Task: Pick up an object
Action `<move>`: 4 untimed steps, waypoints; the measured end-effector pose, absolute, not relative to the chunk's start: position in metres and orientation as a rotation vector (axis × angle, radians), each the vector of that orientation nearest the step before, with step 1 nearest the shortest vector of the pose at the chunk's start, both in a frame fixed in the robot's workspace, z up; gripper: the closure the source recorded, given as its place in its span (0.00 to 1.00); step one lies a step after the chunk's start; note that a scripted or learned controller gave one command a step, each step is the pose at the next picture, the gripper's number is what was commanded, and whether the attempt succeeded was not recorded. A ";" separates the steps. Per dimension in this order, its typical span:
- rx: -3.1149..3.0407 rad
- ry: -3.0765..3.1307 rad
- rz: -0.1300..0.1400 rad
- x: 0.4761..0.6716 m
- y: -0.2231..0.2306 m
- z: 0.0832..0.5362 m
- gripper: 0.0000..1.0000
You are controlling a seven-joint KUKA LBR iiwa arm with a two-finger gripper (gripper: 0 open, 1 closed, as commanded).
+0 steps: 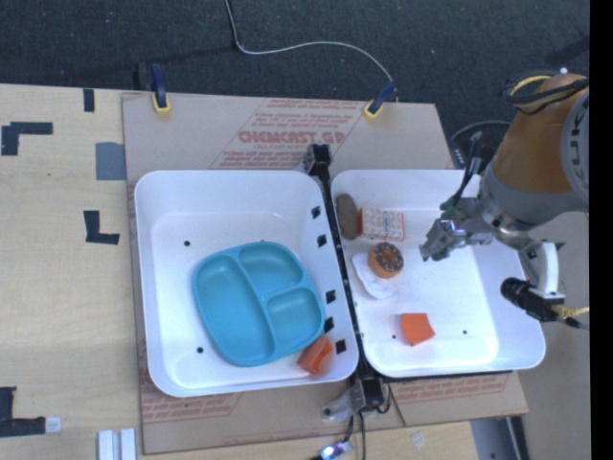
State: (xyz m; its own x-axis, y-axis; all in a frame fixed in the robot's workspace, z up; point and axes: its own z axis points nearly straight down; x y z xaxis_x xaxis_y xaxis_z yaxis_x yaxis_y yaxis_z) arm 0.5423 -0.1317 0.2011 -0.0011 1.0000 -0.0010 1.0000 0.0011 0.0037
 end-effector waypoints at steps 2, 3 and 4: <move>2.215 2.230 0.001 0.552 -0.078 0.266 1.00; 2.217 2.229 -0.003 0.555 -0.031 0.247 1.00; 2.218 2.230 -0.004 0.557 0.020 0.230 1.00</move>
State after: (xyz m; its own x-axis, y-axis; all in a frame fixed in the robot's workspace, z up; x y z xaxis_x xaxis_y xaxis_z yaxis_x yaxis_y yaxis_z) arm 0.5568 0.0197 0.2302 -0.0054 1.0000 0.0003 1.0000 0.0054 -0.0040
